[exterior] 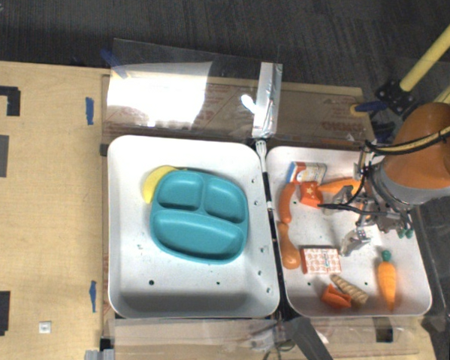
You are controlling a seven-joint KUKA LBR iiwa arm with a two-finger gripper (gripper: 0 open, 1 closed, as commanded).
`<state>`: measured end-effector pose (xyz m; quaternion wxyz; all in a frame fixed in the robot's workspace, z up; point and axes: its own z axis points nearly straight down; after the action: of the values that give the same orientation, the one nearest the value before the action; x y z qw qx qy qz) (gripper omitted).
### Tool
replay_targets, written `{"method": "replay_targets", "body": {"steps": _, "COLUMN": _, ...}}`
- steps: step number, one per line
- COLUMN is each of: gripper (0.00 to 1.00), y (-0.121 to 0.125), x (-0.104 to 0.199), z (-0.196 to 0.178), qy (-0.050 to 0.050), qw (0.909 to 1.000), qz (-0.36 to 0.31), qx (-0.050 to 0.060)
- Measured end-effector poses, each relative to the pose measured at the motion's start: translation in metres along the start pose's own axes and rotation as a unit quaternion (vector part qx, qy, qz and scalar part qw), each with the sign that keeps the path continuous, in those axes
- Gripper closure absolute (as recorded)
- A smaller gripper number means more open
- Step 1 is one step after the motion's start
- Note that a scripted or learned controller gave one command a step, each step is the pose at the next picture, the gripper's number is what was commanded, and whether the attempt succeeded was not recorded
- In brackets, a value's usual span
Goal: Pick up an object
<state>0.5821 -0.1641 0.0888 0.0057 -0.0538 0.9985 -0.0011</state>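
The right bin (416,257) holds several small toys. A long orange sausage shape (286,225) lies along its left wall. An orange piece (311,193) sits beside a small white and blue package (299,172) at the back. A red patterned card (320,259) lies in the middle, with a brown biscuit (352,289) and an orange wedge (335,297) nearer the front. A carrot (386,279) lies at the right. My gripper (355,239) hangs low over the bin's middle, just right of the card and left of the carrot.
The left bin (124,230) holds a teal divided plate (200,215) with a yellow object (156,179) poking out at its back left. A clear sheet and taped cardboard (267,102) stand behind the bins. The arm's orange band (430,145) is over the right bin's back right corner.
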Motion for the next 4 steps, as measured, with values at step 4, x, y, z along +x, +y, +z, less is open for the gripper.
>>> {"method": "replay_targets", "body": {"steps": 4, "gripper": 0.0, "y": 0.044, "x": -0.015, "z": -0.075, "qy": 0.0, "qw": 0.9977, "qz": 0.068, "qx": 0.0}}
